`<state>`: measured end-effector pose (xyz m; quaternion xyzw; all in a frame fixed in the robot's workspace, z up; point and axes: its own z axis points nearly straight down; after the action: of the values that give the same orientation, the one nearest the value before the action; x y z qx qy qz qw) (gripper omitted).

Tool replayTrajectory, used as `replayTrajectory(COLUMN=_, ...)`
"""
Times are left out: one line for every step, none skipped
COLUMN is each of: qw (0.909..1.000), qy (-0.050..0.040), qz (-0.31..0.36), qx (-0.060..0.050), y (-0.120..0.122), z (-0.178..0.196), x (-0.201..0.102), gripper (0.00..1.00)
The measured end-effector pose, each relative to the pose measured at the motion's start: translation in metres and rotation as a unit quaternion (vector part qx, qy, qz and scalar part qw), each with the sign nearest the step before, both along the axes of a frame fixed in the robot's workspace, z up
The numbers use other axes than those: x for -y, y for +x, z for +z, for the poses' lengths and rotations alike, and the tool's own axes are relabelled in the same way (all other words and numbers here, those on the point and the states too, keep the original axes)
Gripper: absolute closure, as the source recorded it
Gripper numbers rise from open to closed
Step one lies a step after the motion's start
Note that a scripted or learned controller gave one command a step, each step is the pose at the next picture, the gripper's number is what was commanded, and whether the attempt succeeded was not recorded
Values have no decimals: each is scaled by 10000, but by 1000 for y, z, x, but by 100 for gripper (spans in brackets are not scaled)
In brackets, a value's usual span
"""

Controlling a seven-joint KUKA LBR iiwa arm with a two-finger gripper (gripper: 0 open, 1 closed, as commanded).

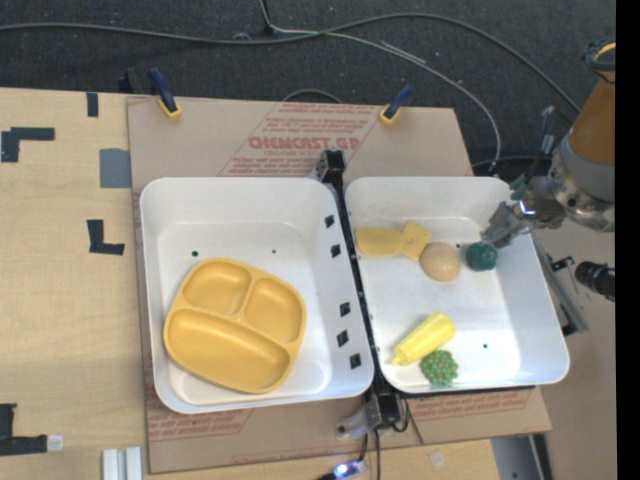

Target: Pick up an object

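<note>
1. My fingers (497, 232) hang over the right bin (530, 358), near its far right corner, reaching in from the right edge. I cannot tell whether they are open or closed.
2. A small dark green ball (482, 258) lies just below and beside my fingertips. I cannot tell whether they touch it.
3. A beige egg-shaped piece (439, 262) rests just left of the green ball, close enough to crowd that side.
4. A pale yellow toy (392, 242) lies left of the beige piece, touching or nearly touching it, near the divider between the bins.
5. A yellow corn cob (423, 338) lies tilted in the near part of the right bin, with a green broccoli piece (439, 368) just beside its lower end. Both sit well apart from my fingers.
6. The left bin (160, 208) holds a yellow divided plate (234, 324), lying flat.
7. Both bins rest on a cardboard sheet (290, 138) clamped to the surface (60, 268).
</note>
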<state>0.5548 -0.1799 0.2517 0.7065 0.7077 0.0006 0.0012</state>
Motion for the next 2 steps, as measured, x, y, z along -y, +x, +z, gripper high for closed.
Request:
replayTrajectory(qw=10000, qy=8, qz=21, qx=-12, y=2, z=4, x=-60, gripper=100)
replayTrajectory(qw=10000, qy=10, qz=21, qx=-16, y=2, z=9, x=-111, gripper=100)
